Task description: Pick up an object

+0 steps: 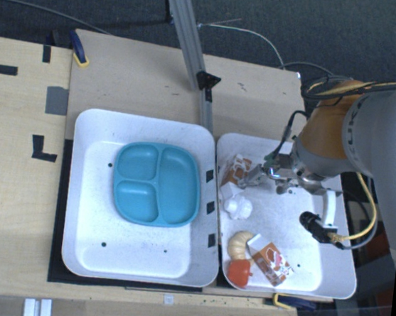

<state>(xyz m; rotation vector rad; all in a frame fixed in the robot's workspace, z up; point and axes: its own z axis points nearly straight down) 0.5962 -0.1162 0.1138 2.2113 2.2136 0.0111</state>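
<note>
From my console, the left bin [79,246] held a teal divided plate [157,184] with three compartments, lying flat near the middle. In the right bin [337,274], nearest the shared wall, I saw a small brown-and-white packet [237,171] at the upper left, hard for me to make out in detail, with a crumpled white lump [238,208] just below it that was too blurred to identify. Toward the front sat a tan bun-like piece [241,243] touching a red rounded item [239,272], and just beside them to the right a red-and-white carton [272,263] lay tilted. The gripper [259,177] hung low over the upper part of that bin, its metal tips just beside the brown-and-white packet; I could not tell whether the fingers were spread or closed, nor whether they touched the packet. The grey arm [380,133] with its orange band [327,130] was cut off at the right edge and hid the bin's far right corner.
</note>
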